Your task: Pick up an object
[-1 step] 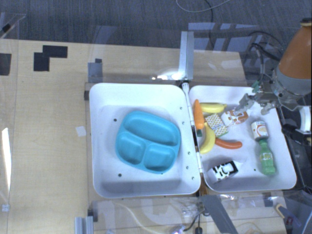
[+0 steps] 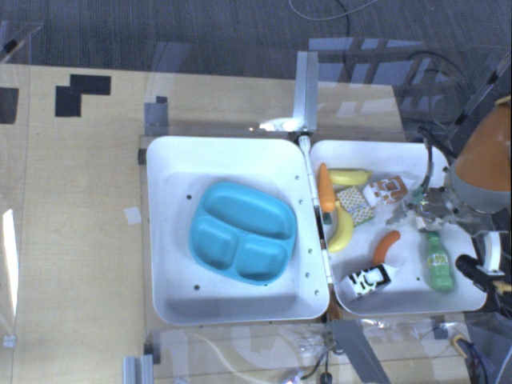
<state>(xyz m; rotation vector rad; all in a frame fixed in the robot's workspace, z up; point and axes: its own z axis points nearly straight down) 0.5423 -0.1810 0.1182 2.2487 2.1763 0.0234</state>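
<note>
The right bin (image 2: 400, 298) holds several small objects. Among them are an orange carrot (image 2: 325, 189), two yellow bananas (image 2: 342, 229), a checkered packet (image 2: 358, 205) and a brown-and-white box (image 2: 387, 189). There are also a red-orange sausage (image 2: 386, 246), a black-and-white toy (image 2: 369, 279) and a green bottle (image 2: 438, 264). My gripper (image 2: 429, 213) hangs low over the right side of this bin, just above the top of the green bottle and right of the brown-and-white box. Nothing is visibly held in it.
The left bin (image 2: 172, 294) holds a blue divided plate (image 2: 240, 232). A metal post (image 2: 306, 86) stands behind the wall between the bins. Cables and dark fixtures (image 2: 480, 274) crowd the right edge beside the arm.
</note>
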